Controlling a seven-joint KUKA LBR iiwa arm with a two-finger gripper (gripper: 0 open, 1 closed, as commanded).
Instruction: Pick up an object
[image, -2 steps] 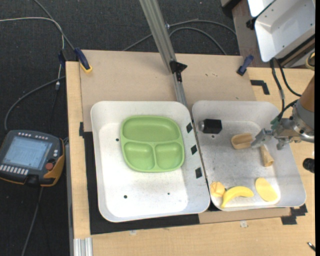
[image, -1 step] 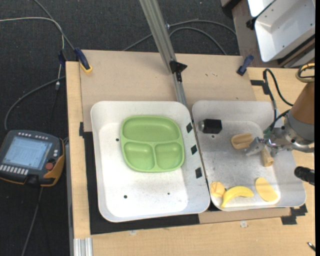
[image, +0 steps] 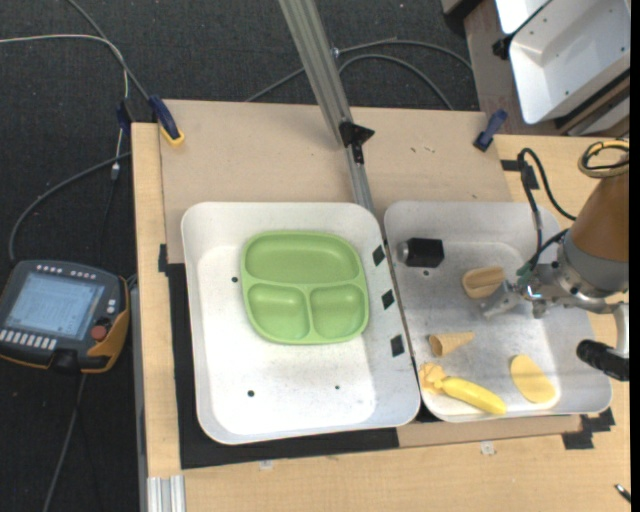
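The right bin (image: 470, 225) holds several small things: a black block (image: 424, 251), a tan cup-shaped piece (image: 483, 281), a small tan cone (image: 449, 343), a yellow banana (image: 462, 390) and a flat yellow oval (image: 532, 379). My gripper (image: 519, 297) hangs low over the right side of this bin, just to the right of the tan piece and close to touching it. The grey arm with its orange band (image: 604, 228) comes in from the right edge.
The left bin (image: 215, 330) bears a green divided plate (image: 303, 286). A grey metal pole (image: 328, 80) slants down to the gap between the bins. A teach pendant (image: 60, 315) lies off the bench at the left. Cables run by the arm.
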